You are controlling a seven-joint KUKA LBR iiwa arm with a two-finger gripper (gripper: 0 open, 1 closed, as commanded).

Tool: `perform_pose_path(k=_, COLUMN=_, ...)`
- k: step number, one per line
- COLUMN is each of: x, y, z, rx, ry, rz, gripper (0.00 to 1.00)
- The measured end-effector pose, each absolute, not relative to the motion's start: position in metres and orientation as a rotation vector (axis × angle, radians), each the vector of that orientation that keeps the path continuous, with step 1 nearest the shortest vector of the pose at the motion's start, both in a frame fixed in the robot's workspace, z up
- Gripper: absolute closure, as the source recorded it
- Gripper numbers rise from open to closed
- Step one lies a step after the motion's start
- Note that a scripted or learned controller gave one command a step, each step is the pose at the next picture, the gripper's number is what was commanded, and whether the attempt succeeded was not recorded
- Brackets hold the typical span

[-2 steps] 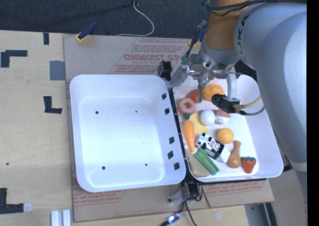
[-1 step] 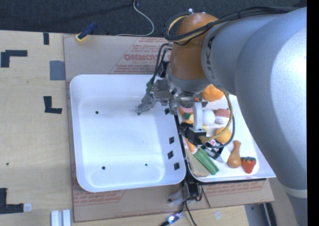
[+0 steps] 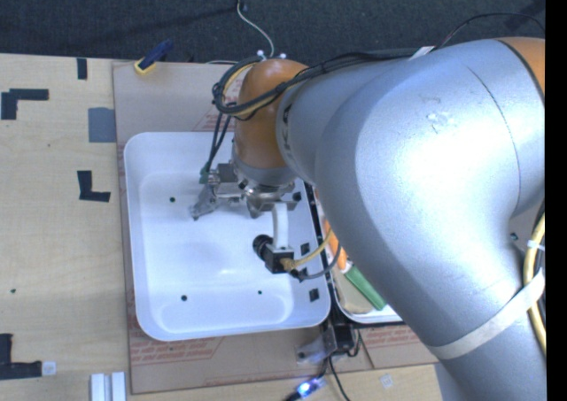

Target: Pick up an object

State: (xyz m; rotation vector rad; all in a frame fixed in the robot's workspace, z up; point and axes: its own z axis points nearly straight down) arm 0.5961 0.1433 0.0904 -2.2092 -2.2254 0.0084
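A: What does the arm look like?

B: Big, smooth, rounded grey shells with a dull metallic sheen. One orange patch shows at the far right top, and an orange band wraps the segment above the wrist.

A: Any cables?

B: Black cables loop over the orange band and run down its side. A thin pale line crosses the lower grey shell like a seam.

A: And the wrist end?

B: Below the orange band sits a grey metal flange with bracket-like pieces. A white strut hangs under it, ending in a small black block with a yellowish wire beside it.
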Motion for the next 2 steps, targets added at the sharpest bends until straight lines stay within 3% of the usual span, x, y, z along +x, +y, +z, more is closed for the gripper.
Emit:
perform_pose_path(k=1, x=0.597, y=0.14, z=0.105, rx=-2.214, ry=-2.223, rz=0.006, gripper=1.0)
perform_pose_path(k=2, x=0.643, y=0.155, z=0.299, rx=-2.225, ry=-2.233, rz=-0.026, gripper=1.0)
